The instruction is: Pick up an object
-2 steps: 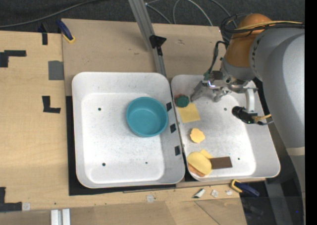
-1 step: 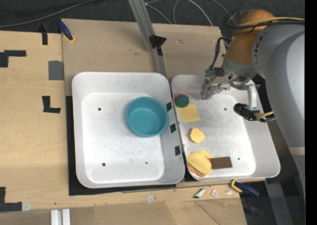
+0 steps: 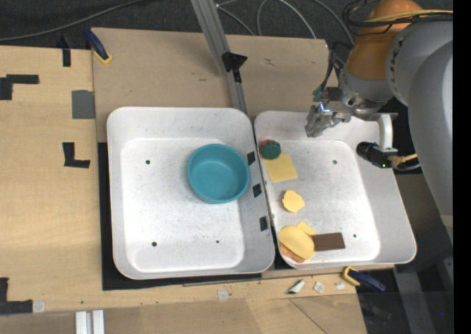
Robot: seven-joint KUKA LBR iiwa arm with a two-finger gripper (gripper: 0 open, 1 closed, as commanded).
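Observation:
My gripper (image 3: 315,126) hangs over the far edge of the right bin (image 3: 368,178), above and to the right of the objects there. Along that bin's left side lie a small dark green ball (image 3: 272,150) with a reddish piece behind it, a pale yellow square (image 3: 281,168) and a small yellow lump (image 3: 293,201). At its near left corner sit a larger yellow and orange piece (image 3: 295,243) and a brown bar (image 3: 328,241). Nothing shows between the fingers.
A teal bowl (image 3: 217,172) stands in the left bin (image 3: 147,215). A slanted metal pole (image 3: 221,45) rises behind the bins. Cables run along the back. A black fitting (image 3: 372,152) on the arm overhangs the right bin's far right part.

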